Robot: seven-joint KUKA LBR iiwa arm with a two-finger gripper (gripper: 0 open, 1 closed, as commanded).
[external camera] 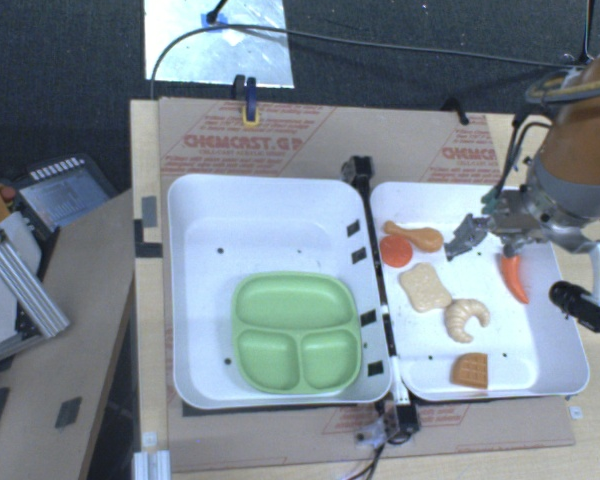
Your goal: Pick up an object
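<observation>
In the right bin lie several toy foods. A tan drumstick and a red round slice sit at its left side. Below them come a pale bread piece, a croissant and an orange waffle square. A red-orange carrot-like piece lies to the right. My gripper hangs over the upper middle of this bin, just right of the drumstick and left of the carrot piece. It points down and to the left, with nothing seen in its grasp.
The left bin holds a green three-part plate. A black divider with clips runs between the bins. Cardboard lies under both, and grey equipment stands off the bench at left.
</observation>
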